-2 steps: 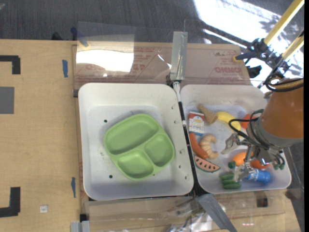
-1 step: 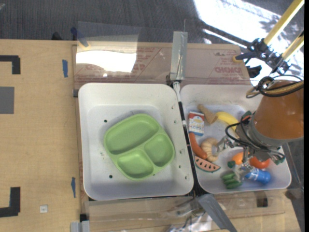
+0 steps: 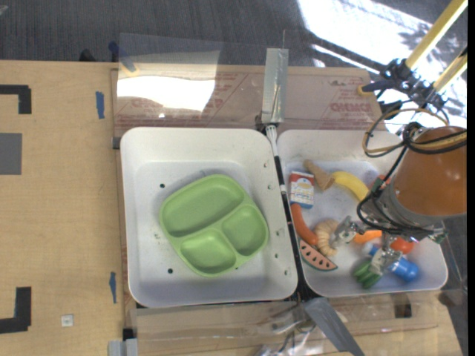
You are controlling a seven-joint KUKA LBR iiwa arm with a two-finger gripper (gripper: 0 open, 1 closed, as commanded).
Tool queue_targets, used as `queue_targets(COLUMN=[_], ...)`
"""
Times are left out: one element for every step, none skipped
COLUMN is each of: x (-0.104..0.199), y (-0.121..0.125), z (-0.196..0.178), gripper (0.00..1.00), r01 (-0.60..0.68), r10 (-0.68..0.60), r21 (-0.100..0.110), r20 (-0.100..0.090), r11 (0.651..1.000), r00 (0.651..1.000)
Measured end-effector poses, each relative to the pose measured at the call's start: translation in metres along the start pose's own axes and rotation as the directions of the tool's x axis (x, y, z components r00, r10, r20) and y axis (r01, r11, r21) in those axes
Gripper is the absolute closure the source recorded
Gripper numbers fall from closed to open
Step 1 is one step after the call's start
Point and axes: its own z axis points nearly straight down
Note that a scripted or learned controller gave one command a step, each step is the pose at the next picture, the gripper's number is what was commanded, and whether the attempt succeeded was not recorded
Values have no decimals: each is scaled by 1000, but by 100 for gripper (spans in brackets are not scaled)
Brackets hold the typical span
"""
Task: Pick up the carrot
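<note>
The right bin [image 3: 438,277] is crowded. A small milk carton [image 3: 300,189] stands near its left wall, with a banana [image 3: 349,183] and a tan, cone-shaped piece [image 3: 319,173] beside it toward the far edge. A watermelon slice [image 3: 317,258] lies at the near left corner, and a pale knobby item [image 3: 326,235] sits just above it. Toward the near right corner lie a green piece [image 3: 366,274] and a blue piece [image 3: 405,270]. The left bin [image 3: 141,199] carries a green divided plate [image 3: 214,223].

The carrot [image 3: 367,236] is a short orange stub in the middle of the right bin, partly hidden by metal parts. The gripper [image 3: 364,247] hangs right over it; whether it is spread or pinching cannot be told. A longer orange-red stick [image 3: 301,224] lies along the left wall.
</note>
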Motion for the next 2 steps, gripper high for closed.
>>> queue_targets(x=[-4,1], y=[7,3], z=[-2,-3], gripper=[0,0], r01=[57,-102], r10=[-57,102], r21=[11,19], r20=[-2,5], r11=[998,995], r00=[998,995])
